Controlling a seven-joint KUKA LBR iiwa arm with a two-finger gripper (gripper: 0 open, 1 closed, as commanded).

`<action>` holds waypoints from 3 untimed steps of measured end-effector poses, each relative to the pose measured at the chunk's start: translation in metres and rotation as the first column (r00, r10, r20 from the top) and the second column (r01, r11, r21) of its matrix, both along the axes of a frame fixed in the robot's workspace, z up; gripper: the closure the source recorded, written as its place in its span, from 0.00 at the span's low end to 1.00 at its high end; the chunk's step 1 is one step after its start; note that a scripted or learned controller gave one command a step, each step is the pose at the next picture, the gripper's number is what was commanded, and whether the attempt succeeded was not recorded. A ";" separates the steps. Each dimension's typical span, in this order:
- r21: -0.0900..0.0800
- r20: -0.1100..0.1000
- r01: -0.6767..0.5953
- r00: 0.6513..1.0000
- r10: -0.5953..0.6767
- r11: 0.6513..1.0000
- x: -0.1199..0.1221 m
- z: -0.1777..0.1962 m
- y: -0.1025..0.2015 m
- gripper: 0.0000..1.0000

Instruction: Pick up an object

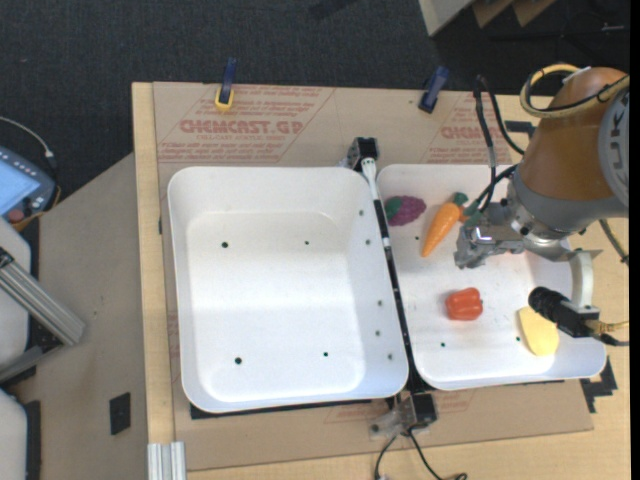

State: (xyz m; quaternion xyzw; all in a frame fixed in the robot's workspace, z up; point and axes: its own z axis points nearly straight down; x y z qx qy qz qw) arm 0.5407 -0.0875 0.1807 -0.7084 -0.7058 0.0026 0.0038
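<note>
The right bin holds several toy foods. An orange carrot with a green top lies tilted near the bin's back, beside a purple bunch of grapes. A red pepper sits in the middle. A yellow piece lies at the front right, partly under a black part of the arm. My gripper hangs just right of the carrot, above the bin floor, with nothing seen between its fingers.
The left bin stands beside the right one, their rims meeting at a black divider. Blue and yellow clamps hold the cardboard bench at the back. The arm's body covers the right bin's back right corner.
</note>
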 end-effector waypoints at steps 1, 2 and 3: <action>-0.004 0.020 -0.008 1.000 0.008 1.000 0.069 0.070 0.023 1.00; 0.000 0.001 0.000 1.000 0.000 1.000 -0.017 0.052 0.008 1.00; -0.002 0.018 -0.009 1.000 0.009 1.000 0.027 0.130 0.054 1.00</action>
